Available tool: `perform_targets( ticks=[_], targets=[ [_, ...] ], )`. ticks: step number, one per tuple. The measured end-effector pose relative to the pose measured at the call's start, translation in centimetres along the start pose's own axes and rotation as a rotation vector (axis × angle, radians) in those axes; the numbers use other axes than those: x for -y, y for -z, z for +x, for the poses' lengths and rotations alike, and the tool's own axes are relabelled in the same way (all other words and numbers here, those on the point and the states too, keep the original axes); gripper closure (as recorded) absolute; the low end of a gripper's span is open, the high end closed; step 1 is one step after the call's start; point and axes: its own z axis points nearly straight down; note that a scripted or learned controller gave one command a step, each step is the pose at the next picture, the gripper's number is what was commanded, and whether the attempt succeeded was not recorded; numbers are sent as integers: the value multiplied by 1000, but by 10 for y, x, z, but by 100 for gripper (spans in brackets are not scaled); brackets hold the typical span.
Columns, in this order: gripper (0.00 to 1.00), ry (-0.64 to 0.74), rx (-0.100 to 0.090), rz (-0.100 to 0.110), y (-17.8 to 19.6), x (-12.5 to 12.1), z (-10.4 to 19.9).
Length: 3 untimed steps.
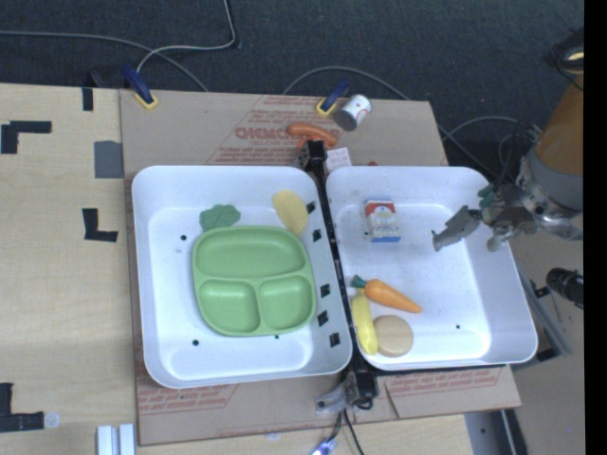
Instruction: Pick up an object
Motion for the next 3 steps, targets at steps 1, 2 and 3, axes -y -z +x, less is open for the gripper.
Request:
perform_targets(
  ticks=[1, 2, 3],
  targets=[
    [0, 1, -1, 4, -90, -38, 40],
    [0, 0, -1, 2, -151, -104, 48],
    [0, 1, 1, -2, -183, -121, 41]
  ],
)
